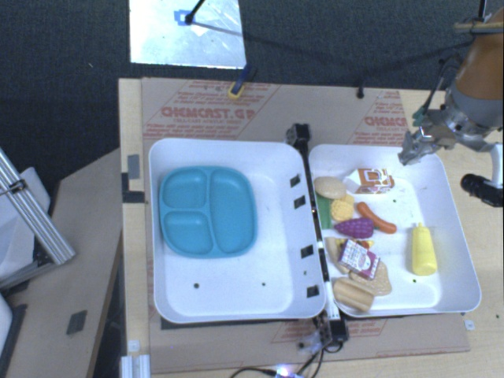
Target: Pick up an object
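Camera view, from above at a slant. Item: my gripper [411, 153], hanging over the far edge of the right bin [449, 211], fingers pointing down and toward the left; whether they are spread or closed I cannot tell, and nothing shows between them. Item: yellow bottle [423, 250], lying in the right bin near its right side, long axis running near to far, narrow cap end toward the far side. Item: orange sausage [377, 217], long axis slanting from far-left to near-right. Item: purple grape bunch [355, 228], just beside the sausage on its left. Item: yellow corn piece [342, 209], just above the grapes. Item: tan potato-like piece [330, 187], by the divider. Item: small orange-and-white carton [372, 180], farthest back. Item: red-and-white packet [358, 259], lying on a flat tan piece. Item: hot dog bun [352, 294], nearest corner, long axis left to right. Item: left bin [236, 294], bearing a blue divided tray [209, 211].
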Controlling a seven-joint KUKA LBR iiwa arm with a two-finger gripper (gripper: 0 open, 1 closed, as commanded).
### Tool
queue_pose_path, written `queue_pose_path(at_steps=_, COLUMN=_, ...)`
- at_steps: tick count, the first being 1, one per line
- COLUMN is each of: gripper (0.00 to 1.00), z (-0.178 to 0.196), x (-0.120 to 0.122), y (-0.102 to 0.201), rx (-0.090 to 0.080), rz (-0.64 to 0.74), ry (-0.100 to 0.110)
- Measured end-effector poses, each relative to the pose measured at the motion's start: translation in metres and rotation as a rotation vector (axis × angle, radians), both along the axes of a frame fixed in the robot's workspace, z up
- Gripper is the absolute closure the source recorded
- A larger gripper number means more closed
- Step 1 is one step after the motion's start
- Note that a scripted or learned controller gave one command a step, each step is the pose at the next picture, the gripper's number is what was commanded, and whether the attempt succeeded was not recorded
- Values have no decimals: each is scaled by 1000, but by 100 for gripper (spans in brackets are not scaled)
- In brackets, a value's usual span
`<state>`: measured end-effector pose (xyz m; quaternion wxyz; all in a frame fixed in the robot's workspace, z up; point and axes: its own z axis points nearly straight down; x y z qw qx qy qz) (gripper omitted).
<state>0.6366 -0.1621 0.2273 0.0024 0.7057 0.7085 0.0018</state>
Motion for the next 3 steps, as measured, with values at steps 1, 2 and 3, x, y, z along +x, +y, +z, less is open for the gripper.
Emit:
queue_pose_path(at_steps=1, gripper=100, z=11, x=-23, y=48, rx=2, rz=4, ry=3)
queue_pose_path(at_steps=2, gripper=100, z=17, x=-49, y=92, rx=3, rz=4, ry=6)
queue_pose_path(at_steps=3, gripper=100, z=6, x=-81, y=137, rx=3, rz=4, ry=8)
